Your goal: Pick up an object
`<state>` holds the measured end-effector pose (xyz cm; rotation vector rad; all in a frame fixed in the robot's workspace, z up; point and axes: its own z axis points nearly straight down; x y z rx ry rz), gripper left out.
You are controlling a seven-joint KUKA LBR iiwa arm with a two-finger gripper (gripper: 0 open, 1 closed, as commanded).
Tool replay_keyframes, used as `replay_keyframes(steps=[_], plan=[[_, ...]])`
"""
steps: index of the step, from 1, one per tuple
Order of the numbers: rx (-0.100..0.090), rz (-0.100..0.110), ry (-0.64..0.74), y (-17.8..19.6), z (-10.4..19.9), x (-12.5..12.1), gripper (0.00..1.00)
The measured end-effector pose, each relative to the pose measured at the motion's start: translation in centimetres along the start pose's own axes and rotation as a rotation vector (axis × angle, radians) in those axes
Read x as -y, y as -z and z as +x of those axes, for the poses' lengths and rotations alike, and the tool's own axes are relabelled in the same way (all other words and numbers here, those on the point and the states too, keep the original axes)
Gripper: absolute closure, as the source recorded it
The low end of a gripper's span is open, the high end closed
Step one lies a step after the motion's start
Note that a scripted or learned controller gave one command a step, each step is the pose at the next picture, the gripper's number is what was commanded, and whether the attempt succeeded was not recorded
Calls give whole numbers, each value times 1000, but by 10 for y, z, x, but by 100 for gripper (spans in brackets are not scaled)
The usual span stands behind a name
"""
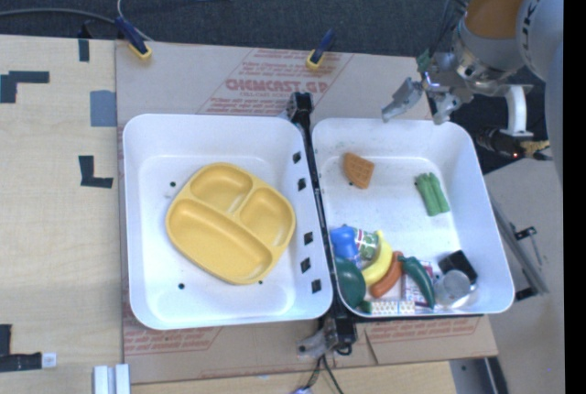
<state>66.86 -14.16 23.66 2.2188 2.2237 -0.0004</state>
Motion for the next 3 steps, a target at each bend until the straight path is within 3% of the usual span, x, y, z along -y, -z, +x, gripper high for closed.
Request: replay_keyframes(steps=[1,2,3], plan=[[1,0,0,0,0,0,0],[0,-1,0,21,21,0,0],[-1,1,1,10,94,13,0]])
